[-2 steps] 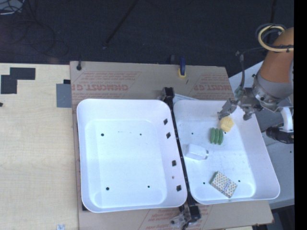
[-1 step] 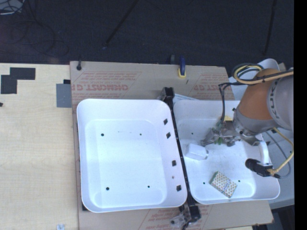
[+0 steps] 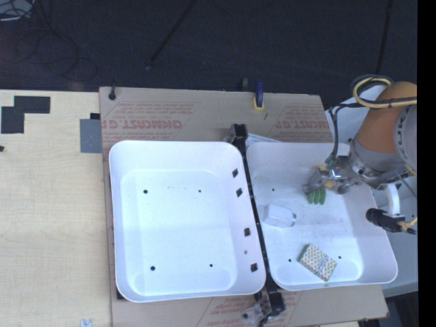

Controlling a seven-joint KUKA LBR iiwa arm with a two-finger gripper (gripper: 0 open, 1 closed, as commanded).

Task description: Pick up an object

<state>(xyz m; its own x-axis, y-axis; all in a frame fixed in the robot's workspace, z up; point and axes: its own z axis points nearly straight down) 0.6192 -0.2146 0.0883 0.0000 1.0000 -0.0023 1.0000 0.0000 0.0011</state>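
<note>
Green object (image 3: 316,196) sits in the right bin (image 3: 381,268), upper middle, directly under and touching my gripper (image 3: 325,180), its long axis running roughly top to bottom in frame. Can't tell my grip state or whether I've got it. Same bin holds a white piece (image 3: 279,215) and patterned box (image 3: 317,261) nearer the front; left bin (image 3: 126,203) has nothing in it.

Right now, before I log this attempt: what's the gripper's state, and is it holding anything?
Gripper: low in the right bin, right at the green object; open or shut, and whether it grips, cannot be told.
</note>
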